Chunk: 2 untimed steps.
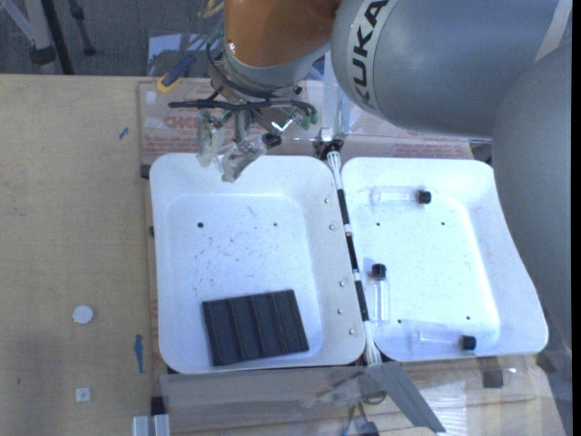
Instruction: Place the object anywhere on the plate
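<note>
The grey arm [436, 53] bears the lettering "KUKA" on its casing. Its hand [229, 157] hangs over the left bin's [172, 243] rim at about 11 o'clock; whether it is open or closed I cannot tell. The dark ribbed plate [254, 326] lies at that bin's 6 o'clock. Three clear tubes with black caps, at 12 [399, 195], 8 [379, 289] and 6 o'clock [442, 341], lie in the right bin [517, 271].

A tan bench [64, 207] bears two white bins [182, 189].
</note>
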Tool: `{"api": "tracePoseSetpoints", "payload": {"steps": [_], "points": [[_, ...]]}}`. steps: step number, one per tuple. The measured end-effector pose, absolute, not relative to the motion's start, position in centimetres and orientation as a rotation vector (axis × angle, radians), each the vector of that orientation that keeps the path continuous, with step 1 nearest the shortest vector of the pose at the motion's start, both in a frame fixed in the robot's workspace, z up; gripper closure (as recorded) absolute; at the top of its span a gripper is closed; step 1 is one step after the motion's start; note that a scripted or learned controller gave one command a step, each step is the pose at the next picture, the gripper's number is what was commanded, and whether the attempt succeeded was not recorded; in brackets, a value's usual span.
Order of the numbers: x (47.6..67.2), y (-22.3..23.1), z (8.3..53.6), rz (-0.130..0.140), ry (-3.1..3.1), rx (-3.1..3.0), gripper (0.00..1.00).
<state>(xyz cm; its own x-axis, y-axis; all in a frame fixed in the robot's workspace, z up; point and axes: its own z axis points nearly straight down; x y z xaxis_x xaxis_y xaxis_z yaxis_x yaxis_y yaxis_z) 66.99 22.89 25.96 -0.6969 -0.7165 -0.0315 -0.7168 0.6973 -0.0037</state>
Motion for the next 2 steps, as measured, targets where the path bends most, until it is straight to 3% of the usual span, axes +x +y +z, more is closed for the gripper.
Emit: {"api": "tracePoseSetpoints", "payload": {"steps": [2], "points": [[67.3,23.1,28.5,0.024,2.850,-1.193,1.00]]}}
